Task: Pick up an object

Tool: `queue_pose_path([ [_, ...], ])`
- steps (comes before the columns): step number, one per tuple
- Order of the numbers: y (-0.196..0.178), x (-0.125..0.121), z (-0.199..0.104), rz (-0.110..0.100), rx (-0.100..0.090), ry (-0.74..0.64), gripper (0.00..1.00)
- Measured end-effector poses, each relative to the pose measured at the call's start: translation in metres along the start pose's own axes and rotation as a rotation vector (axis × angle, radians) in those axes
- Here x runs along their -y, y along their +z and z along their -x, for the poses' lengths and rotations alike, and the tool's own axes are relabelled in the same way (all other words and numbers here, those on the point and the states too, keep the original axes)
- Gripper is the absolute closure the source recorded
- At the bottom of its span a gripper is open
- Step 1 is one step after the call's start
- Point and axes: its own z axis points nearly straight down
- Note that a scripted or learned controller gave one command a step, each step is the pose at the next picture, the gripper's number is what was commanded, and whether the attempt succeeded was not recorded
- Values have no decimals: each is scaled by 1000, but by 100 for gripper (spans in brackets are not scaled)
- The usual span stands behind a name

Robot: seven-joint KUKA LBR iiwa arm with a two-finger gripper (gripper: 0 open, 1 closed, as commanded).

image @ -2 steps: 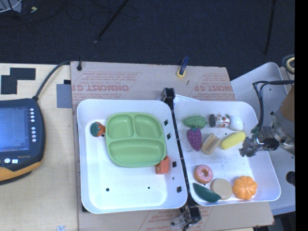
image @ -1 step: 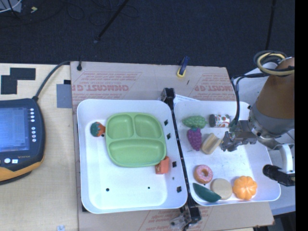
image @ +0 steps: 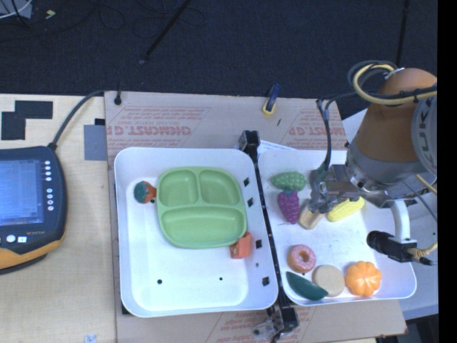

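Two shallow white plastic bins are seen on a tan cardboard sheet printed with reddish lettering. A pale green compartmented plastic plate is seen in the left bin, with a small toy coloured teal and orange-red and a small orange-red block. In the right bin, a green leafy toy, a purple grape bunch, a yellow corn cob, a tan stub, a pink-iced doughnut, a beige round biscuit, a dark teal wedge and an orange pumpkin are shown. The grey arm is banded in orange. A black handheld pendant with an orange edge and pale blue screen is visible.
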Motion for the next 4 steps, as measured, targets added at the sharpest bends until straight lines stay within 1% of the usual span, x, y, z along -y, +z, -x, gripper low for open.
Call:
queue_pose_path([
  [1,10,-27,-42,-1,1,0,100],
  [2,-3,-27,-38,-1,2,1,100],
  [3,-6,-24,-29,-2,3,5,100],
  [4,5,-21,-22,-4,3,6,100],
])
